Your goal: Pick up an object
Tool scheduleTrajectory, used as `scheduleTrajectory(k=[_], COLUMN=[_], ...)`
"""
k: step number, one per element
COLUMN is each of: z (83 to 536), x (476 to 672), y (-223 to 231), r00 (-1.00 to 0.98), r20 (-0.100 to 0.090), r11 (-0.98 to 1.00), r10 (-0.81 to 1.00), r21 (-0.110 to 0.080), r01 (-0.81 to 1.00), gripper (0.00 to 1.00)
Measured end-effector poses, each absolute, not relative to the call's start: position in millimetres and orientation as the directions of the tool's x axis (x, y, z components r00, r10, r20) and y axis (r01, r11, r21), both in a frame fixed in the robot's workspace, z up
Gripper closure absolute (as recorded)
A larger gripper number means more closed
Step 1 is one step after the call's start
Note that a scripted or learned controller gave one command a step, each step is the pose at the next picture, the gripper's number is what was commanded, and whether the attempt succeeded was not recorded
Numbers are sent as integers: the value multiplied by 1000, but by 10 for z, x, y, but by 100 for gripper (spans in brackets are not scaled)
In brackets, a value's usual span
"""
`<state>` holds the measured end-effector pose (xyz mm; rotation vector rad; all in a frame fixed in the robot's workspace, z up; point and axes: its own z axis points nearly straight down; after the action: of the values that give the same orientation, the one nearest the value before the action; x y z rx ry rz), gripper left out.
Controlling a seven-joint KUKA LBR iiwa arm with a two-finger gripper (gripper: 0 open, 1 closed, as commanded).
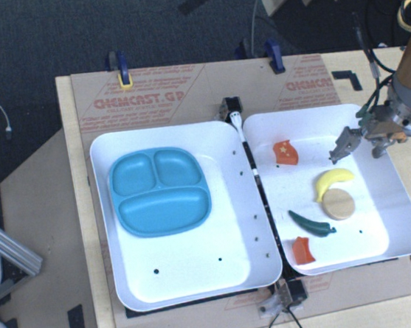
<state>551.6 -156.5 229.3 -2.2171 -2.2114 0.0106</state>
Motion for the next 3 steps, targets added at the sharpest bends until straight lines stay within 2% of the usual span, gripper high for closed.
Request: scheduleTrajectory(k=[1,2,3], z=[2352,1864,1396], x=[5542,5628,5541], y=[-1562,-1535,-1516], r00=[0,-1,1], r20=[0,2,2], r11=[0,1,0], r10=[1000,1000,1000], r21=[0,-5,-7], r01=[1000,1000,1000], gripper=[0,0,0])
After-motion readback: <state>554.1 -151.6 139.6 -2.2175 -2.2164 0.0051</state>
